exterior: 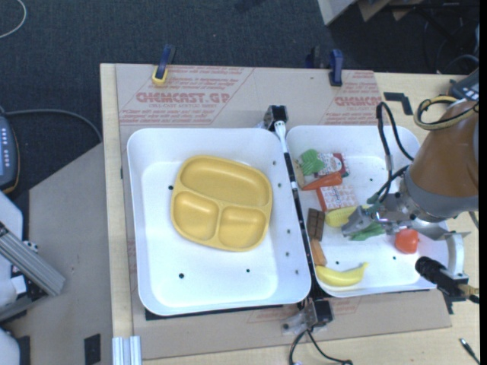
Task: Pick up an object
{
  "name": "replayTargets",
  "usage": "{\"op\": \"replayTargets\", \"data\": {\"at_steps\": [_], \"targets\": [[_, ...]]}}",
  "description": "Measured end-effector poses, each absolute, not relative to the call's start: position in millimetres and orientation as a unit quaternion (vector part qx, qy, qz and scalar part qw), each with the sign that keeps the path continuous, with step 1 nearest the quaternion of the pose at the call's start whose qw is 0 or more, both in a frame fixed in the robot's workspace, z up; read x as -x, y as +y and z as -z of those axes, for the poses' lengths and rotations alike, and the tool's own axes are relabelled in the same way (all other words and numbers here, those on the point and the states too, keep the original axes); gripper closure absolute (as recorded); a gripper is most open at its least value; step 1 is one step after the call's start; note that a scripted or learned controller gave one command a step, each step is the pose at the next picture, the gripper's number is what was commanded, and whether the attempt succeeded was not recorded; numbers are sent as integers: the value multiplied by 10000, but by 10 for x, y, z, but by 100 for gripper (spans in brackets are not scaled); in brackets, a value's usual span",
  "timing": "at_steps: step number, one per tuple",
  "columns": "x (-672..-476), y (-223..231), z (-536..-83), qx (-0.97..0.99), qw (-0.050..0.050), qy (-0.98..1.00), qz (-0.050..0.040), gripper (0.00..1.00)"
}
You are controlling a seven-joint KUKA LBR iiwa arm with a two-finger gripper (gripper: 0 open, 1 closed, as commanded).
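Step in hand: reaching low into the right bin (396, 144) from the right, gripper (358, 226) down among the clutter, apparently closing in on a pick.
Gripper: metallic fingers (354, 225) pointing left over a green item (370, 233); spread or pressed together, cannot tell; nothing plainly pinched.
Candidates: green item under the fingertips; yellow piece (338, 217) just left of them; orange-red ball (407, 240) just right; banana (341, 274) at the near edge; red packets (329, 181) toward the far side.
Next move: likely a firm close on one item, then a straight lift clear of its neighbours.
Left bin (144, 204): yellow divided plate (221, 202) lying flat, well apart from the arm.
Surface: cardboard-topped bench (114, 128), clamps (161, 65) on the far edge.
Room: dark carpet (76, 21), cables trailing at the left.
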State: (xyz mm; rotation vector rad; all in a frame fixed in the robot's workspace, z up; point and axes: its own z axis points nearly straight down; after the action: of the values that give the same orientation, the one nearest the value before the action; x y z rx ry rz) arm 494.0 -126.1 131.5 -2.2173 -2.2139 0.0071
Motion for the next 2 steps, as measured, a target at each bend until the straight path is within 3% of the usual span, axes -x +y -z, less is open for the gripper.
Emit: {"op": "replayTargets", "data": {"at_steps": [1, 2], "targets": [[-4930, -1254, -817, 7077, 28, -7065, -11, 0], [-4940, -1262, -948, 7081, -3, -7061, 0, 100]]}}
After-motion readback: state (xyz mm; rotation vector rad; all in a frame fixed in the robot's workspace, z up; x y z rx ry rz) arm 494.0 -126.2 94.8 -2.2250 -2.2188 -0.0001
